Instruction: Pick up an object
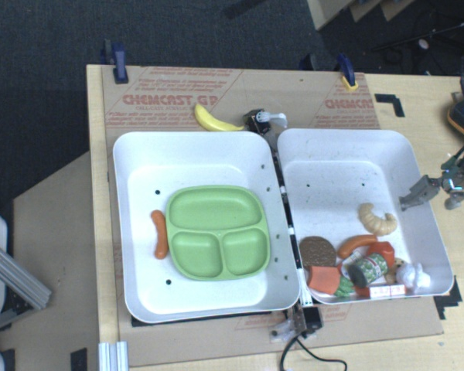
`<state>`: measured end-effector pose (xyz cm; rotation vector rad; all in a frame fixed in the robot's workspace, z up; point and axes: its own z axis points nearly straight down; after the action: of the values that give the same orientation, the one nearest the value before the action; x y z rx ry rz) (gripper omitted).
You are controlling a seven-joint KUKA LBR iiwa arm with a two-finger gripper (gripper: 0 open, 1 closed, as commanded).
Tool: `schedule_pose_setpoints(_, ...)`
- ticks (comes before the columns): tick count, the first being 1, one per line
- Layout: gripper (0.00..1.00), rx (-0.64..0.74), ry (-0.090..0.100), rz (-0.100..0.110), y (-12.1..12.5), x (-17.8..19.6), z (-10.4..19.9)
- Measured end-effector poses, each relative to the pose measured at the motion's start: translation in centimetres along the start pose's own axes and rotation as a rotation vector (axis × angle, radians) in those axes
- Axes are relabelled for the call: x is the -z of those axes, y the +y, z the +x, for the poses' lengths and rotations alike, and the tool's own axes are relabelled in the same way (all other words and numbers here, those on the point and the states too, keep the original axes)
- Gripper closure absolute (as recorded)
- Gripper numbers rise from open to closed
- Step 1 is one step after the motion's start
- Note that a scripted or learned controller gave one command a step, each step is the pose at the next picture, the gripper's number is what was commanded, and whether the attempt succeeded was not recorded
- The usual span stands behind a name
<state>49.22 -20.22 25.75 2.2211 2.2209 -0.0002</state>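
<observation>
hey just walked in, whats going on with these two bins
A robot arm is set to pick up an object, but it has nothing yet. Its gripper sits at the right edge of the right bin. Toy food is piled in that bin's near corner, including a croissant and a brown cookie. The left bin has a green divided plate with a sausage beside it. A banana lies on the bench behind.

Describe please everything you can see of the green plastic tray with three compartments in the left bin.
The green divided plastic tray is pale green with rounded corners and a smooth matte look. It has one wide compartment along the far side and two smaller ones nearer the camera. It lies flat, right way up, near the middle of the left white bin. An orange sausage-shaped toy lies just beside its left edge; whether they touch is unclear.
</observation>
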Motion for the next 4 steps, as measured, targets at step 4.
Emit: schedule_pose_setpoints(4, 0.0, 0.006, 0.0, -0.006, 0.4, -5.9, 7.6)
